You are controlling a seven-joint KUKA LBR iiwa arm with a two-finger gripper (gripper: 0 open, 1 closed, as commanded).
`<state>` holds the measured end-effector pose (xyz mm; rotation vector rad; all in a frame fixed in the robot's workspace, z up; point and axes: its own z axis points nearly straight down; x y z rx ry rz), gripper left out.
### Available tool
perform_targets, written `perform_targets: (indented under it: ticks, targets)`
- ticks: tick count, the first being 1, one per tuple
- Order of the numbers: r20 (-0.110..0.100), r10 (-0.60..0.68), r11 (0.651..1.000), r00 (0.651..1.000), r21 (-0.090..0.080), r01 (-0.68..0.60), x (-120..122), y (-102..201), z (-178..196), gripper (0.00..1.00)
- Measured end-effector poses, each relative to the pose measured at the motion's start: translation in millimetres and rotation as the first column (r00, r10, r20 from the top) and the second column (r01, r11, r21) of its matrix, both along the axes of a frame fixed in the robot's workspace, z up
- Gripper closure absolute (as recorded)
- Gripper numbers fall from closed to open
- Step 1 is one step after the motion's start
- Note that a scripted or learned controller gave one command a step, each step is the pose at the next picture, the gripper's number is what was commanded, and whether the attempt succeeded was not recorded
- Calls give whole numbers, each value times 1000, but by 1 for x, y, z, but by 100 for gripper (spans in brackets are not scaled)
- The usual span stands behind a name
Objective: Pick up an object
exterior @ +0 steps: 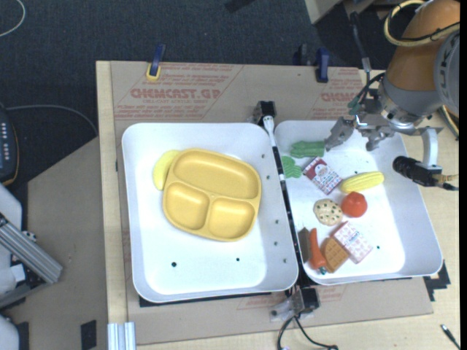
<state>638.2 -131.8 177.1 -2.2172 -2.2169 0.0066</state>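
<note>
My gripper [355, 135] hangs over the far end of the right bin [416, 217], fingers spread open with nothing between them. Just left of it lies a green toy vegetable [307, 149], with a second green piece [291, 168] nearer the bin's left wall. Below the gripper are a red-and-white packet [322, 175], a yellow corn cob [363, 182], a red tomato [354, 205] and a cookie [327, 211]. Toward the near end lie a carrot [316, 248], a brown cracker [336, 254] and another red-and-white packet [354, 240].
The left bin [146, 217] holds a yellow divided tray [211, 194] with a yellow banana-like piece [162, 168] at its left edge. The arm's grey and orange wrist [419, 64] stands over the right bin's far right corner. Cardboard [219, 86] lies under both bins.
</note>
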Motion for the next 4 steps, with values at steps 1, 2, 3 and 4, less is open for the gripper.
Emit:
perform_targets:
  ticks: [1,2,3,4]
  targets:
    - [1,-1,1000,1000,0,1,-4,-6,-46,0]
    - [11,-1,1000,1000,2,1,-2,-5,-89,0]
    - [22,2,1000,1000,-1,-2,1,-4,-74,100]
    - [14,0,1000,1000,-4,0,7,-11,-27,100]
